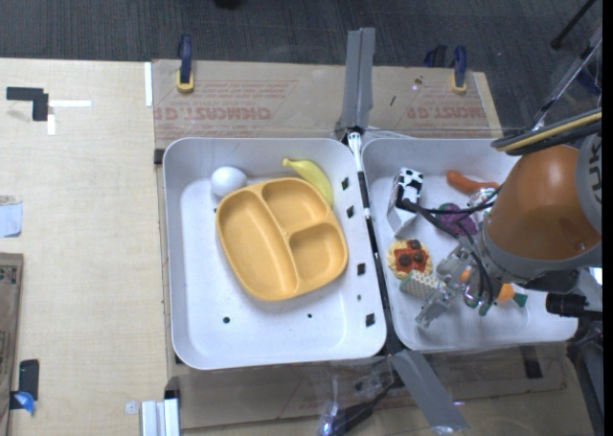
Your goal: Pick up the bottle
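Can't tell if the gripper (438,302) is spread or pinched. It's a small tangle of grey metal and cables under the wrist, low in the right bin (536,333) near its front wall, and the arm's big orange band (536,209) hides a lot of what's around it. Nothing is visibly caught in it from this angle. As for the bottle, honestly I can't pick it out for sure. My best guess is the orange elongated thing (469,180) lying at the far side of the right bin, partly tucked behind the arm and well apart from the gripper. The stuff closest to the gripper is a flat red-and-yellow pizza-looking toy (411,256) just to its left and far side, with a pale blocky piece (416,282) right beside that. There's also a black-and-white checkered object (410,184) at the far left of that bin, something purple (461,220) by the arm, and a green-and-orange bit (508,298) on the right of the gripper. The left bin (192,329) holds a yellow divided plate (283,238), with a banana (311,176) against its far edge and a white ball (228,178) at its far-left corner. For writing, the cardboard sheet (259,99) under the bins has red print that's upside down here and too blurry to read. Two blue clamps (184,65) pin it down along the far edge.
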You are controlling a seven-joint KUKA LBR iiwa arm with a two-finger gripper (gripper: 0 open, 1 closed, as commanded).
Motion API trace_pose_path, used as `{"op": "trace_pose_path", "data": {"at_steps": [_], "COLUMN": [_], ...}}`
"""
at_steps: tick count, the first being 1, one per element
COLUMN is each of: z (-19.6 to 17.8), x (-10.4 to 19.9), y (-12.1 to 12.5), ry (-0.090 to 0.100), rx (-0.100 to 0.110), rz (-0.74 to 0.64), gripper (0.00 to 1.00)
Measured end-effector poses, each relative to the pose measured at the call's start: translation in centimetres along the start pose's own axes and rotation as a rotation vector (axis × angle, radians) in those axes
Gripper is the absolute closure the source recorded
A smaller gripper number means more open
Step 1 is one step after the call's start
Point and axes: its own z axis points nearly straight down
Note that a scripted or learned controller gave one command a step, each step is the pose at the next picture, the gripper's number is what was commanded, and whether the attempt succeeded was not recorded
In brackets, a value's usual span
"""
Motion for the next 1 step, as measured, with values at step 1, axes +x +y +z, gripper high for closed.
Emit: {"op": "trace_pose_path", "data": {"at_steps": [1], "z": [-0.09], "x": [-5.95], "y": [1.55], "ry": [-0.003], "rx": [-0.001], "rz": [-0.214], "gripper": [0.0]}}
